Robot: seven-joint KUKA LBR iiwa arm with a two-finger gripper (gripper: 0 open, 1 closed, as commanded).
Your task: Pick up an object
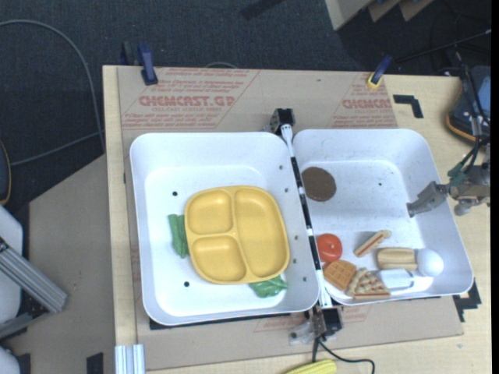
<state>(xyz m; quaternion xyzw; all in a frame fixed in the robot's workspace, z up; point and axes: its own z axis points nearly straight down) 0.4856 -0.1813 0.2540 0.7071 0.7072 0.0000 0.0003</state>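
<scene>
From my seat I see the gripper (pixel 433 195) at the right bin's (pixel 366 142) far right rim, hanging over the bin's right wall; I cannot tell how it stands, since the shapes there blur together. Nothing shows in its grasp.

The pickable things lie near it in the bin's lower half: a hot dog (pixel 372 242), a bread roll (pixel 396 257), a white egg (pixel 429 262), a waffle (pixel 341 273) and a red tomato (pixel 329 246), with a brown round patty (pixel 318 184) further up by the divider.

The left bin (pixel 156 209) carries a yellow divided plate (pixel 235 234) with green leafy pieces (pixel 178 234) peeking out beside it.

Both bins rest on a pale wooden surface (pixel 234 92) printed with red lettering and held by blue clamps (pixel 146 62). Beyond it lies dark carpet (pixel 62 22), crossed by a grey cable (pixel 78 49).
</scene>
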